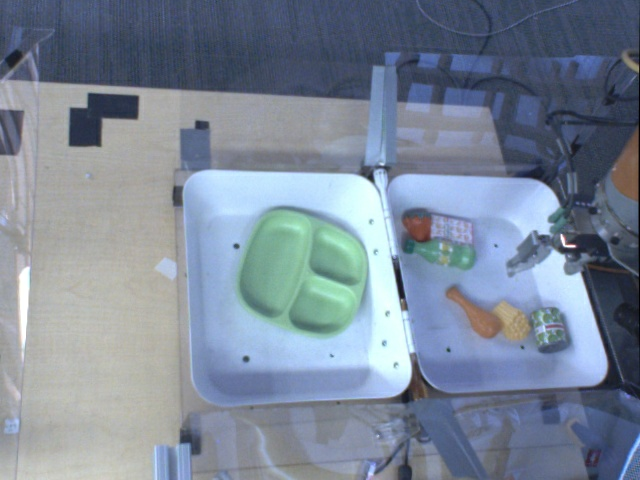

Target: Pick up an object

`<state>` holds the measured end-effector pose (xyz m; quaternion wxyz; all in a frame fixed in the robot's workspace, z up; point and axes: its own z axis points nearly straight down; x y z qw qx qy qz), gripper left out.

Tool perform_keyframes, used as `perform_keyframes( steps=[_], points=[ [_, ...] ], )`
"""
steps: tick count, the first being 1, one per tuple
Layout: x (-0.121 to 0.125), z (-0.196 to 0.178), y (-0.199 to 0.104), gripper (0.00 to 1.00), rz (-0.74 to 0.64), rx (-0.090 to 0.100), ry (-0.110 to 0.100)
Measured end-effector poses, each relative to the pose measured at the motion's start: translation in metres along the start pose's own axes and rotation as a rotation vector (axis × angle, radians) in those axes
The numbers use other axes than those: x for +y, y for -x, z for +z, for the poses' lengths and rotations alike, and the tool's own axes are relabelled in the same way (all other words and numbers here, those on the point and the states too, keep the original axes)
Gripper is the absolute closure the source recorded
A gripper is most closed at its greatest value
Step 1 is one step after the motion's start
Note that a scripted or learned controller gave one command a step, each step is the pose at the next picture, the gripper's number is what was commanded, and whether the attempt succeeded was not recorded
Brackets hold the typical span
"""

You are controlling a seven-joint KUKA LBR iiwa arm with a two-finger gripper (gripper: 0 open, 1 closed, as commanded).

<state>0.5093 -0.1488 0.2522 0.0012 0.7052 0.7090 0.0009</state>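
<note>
Since the gripper (527, 253) hangs with jaws apart and empty over the right bin (500, 368), it should descend squarely astride the green can (548, 329).

Two shallow white bins sat side by side on the bench: a left bin (205, 368) and a right bin (500, 373). The left one held one green divided tray (302, 270). The right one held six items: one red toy (417, 224), one pink-and-white carton (451, 229), one green bottle (441, 254), one orange drumstick-shaped piece (474, 313), one yellow corn-like piece (512, 320) and one green can (548, 329).
</note>
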Motion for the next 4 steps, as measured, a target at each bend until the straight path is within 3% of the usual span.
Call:
perform_keyframes(
  steps=[1,2,3,4],
  points=[
    [-0.013,0.145,-0.02,0.0,0.017,-0.006,0.024],
    [0.013,0.162,-0.035,0.0,-0.047,-0.003,0.016],
    [0.014,0.151,-0.036,1.0,-0.05,0.002,0.016],
    [0.055,0.067,-0.104,1.0,-0.149,0.001,0.001]
  ],
)
